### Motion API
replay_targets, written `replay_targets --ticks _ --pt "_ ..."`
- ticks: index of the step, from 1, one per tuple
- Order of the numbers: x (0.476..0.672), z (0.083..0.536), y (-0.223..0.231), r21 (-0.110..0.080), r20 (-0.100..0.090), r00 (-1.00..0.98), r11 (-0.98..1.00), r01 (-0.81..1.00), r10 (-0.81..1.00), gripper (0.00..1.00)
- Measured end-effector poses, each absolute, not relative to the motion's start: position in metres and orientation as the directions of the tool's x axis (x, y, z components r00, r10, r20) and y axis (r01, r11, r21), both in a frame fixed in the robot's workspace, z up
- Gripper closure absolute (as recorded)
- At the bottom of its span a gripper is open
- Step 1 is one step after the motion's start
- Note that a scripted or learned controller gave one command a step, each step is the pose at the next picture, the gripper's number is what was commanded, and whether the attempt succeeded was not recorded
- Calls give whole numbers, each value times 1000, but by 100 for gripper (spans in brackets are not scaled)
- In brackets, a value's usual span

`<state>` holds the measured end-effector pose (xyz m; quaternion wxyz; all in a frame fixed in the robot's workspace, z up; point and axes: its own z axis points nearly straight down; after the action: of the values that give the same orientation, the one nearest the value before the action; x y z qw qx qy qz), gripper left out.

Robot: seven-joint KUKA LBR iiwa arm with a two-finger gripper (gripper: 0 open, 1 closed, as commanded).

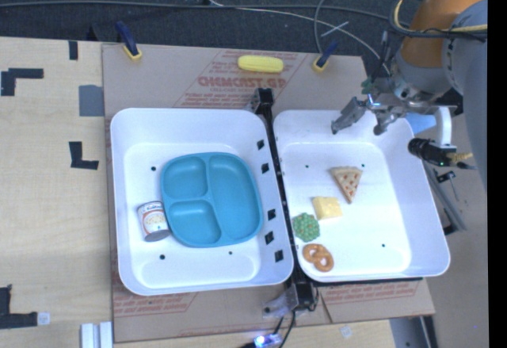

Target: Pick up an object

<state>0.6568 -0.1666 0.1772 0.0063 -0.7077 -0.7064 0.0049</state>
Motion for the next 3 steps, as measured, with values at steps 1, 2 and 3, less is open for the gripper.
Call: replay_targets --ticks 1,2,3 --pt "660 187 -166 -1 0 -2 1 1000 1000 0" --pt "663 143 -167 -4 -1 -2 2 1000 1000 0" --pt "662 89 -166 -5 -1 -2 2 1000 1000 0"
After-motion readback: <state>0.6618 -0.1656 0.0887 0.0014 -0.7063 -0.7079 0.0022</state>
